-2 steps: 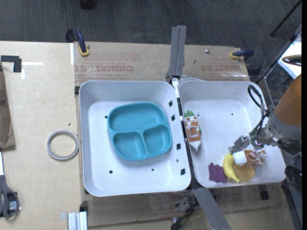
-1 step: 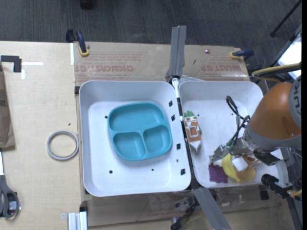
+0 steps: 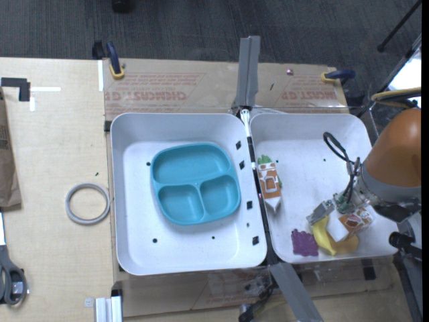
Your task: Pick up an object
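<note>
Lighting even, diffuse, overhead. White bins [image 3: 181, 260] bright, mild glare on the rims; soft shadows inside the walls. Blue tray [image 3: 195, 183] evenly lit, faint sheen. Dark floor [image 3: 201, 12] dim, low detail. Image slightly soft and grainy; arm [image 3: 401, 154] at right edge blurred.

Reaches in from the right edge of the view, a grey arm with a broad orange band [image 3: 400, 146] bulging above the wrist. Angles downward and leftward from there, wrist low. Ends in a two-finger metal hand [image 3: 338, 210] with thin cables looping up along it, pointing down and to the left. Too small and cluttered to judge the hand's state.
</note>
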Robot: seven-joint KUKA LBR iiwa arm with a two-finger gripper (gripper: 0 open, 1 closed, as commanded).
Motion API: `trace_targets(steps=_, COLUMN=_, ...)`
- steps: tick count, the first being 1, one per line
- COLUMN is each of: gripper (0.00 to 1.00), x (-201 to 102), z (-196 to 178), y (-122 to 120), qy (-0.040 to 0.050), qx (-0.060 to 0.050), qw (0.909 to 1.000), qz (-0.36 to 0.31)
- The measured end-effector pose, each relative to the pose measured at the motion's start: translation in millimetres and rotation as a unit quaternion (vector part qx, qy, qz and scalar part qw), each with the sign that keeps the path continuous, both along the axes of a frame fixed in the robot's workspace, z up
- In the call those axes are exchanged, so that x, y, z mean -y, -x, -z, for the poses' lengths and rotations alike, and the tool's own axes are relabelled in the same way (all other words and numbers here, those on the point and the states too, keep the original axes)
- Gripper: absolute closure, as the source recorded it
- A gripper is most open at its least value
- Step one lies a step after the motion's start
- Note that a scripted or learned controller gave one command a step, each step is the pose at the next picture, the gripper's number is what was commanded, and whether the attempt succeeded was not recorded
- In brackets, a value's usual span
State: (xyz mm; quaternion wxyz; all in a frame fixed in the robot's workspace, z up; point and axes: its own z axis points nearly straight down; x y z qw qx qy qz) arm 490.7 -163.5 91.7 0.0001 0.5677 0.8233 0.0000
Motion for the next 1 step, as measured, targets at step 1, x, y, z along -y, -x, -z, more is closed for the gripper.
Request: trace_targets(steps=1, gripper=0.0, x=1.2, z=0.7, y=13.2, qy=-0.0006, qx=-0.001, qw=0.9991, qz=-0.041)
